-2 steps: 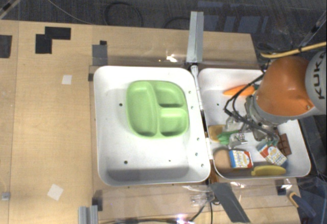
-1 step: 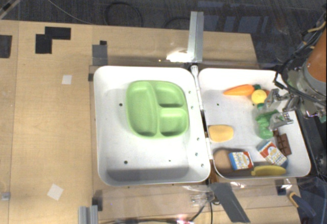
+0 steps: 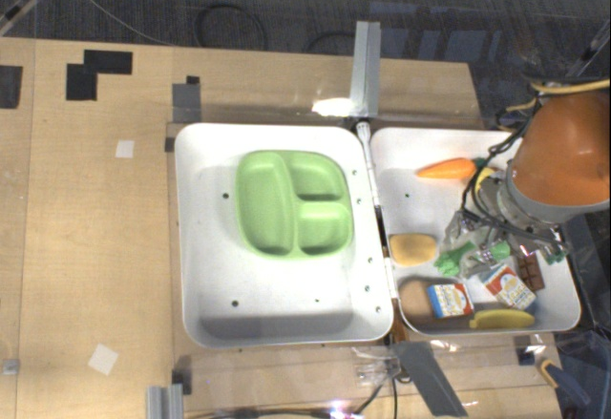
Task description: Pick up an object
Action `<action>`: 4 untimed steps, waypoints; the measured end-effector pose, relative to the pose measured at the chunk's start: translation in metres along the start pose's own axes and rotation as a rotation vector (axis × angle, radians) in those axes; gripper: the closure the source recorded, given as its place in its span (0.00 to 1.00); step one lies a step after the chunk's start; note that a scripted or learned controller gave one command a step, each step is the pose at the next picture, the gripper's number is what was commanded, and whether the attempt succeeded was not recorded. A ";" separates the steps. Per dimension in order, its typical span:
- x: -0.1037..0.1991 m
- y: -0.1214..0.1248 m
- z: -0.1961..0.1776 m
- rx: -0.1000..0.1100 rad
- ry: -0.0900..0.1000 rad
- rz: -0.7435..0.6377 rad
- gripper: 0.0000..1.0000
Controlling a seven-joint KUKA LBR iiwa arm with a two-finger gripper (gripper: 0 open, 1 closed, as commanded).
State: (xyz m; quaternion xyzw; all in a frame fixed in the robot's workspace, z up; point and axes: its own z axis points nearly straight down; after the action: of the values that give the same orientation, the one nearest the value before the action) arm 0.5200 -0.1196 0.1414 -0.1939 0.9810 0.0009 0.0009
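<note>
- We take the task's things to be the small objects that lie loose in the right bin (image 3: 406,145), most of them crowded into its near half.
- The gripper (image 3: 489,245) hangs over the middle of that heap, low above a green item (image 3: 449,261) and the red-and-white packet (image 3: 511,286); we cannot tell how it is set, since the wrist and its cables hide the tip, and we see nothing that is clearly caught in it.
- The green item lies just left of the gripper, next to a tan, rounded piece like a bun (image 3: 413,248) that sits against the bin's left wall.
- Nearer the front edge we find a brown round object (image 3: 412,294), a small blue-and-white carton (image 3: 448,300) touching it, and a yellow banana (image 3: 502,319) lying along the front rim.
- The red-and-white packet rests just behind the banana, and a dark brown block (image 3: 531,271) leans beside it on the right.
- An orange carrot (image 3: 445,169) lies apart from the heap, toward the far side of the same bin, with its tip pointing left.
- The arm (image 3: 563,155) comes in from the right, its orange band bulking large above the bin's far right corner.
- The left bin (image 3: 205,217) holds a green divided tray (image 3: 291,202), set near its middle and toward the far side.
- Both bins stand side by side on the wooden bench (image 3: 86,245), which bears a few black marks (image 3: 95,72) at its far left.
</note>
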 end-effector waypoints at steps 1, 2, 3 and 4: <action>0.002 -0.034 -0.092 0.009 -0.007 -0.320 1.00; 0.027 -0.055 0.043 0.010 -0.008 -0.351 1.00; 0.028 -0.054 0.044 0.006 -0.006 -0.352 0.00; -0.060 -0.059 0.052 0.008 -0.011 -0.317 0.00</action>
State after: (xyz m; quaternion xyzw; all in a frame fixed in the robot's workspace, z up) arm 0.5981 -0.1510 0.0890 -0.3463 0.9381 -0.0021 0.0074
